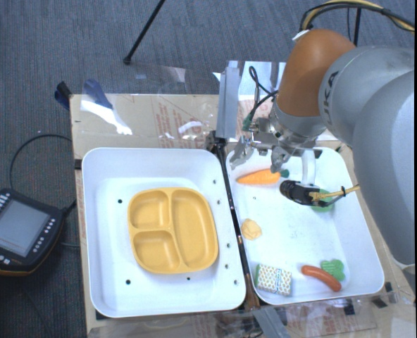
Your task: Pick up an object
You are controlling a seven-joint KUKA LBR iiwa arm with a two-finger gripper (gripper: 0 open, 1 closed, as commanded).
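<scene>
Starting w/ the biggest: the grey arm reaches in from the R, orange band above the wrist, and hangs over the far end of the R bin. The L bin alongside holds a yellow divided plate, flat and roughly centred. The gripper sits at the R bin's far-left corner, close to the wall between the bins. Can't tell how far the claw is open, and nothing is visibly held.

Likeliest obj. to pick, in my view, is the orange carrot. It lies on its side just below the gripper, near the dividing wall, apart from the rest. Nearer the camera are a red sausage, a checkered packet near it, a green leafy piece just beside the sausage, and a small pale-yellow lump by the L wall.

Risks, as I judge them:
- The carrot is round + tapered, so a pinch off its axis could squirt it out or roll it.
- It's close to the wall, so a descent too far L could clip the rim.
- The claw looks offset from the carrot, so closing there would grab air.
- A shallow grip, esp. at the thin tip, may slip on lift.
</scene>
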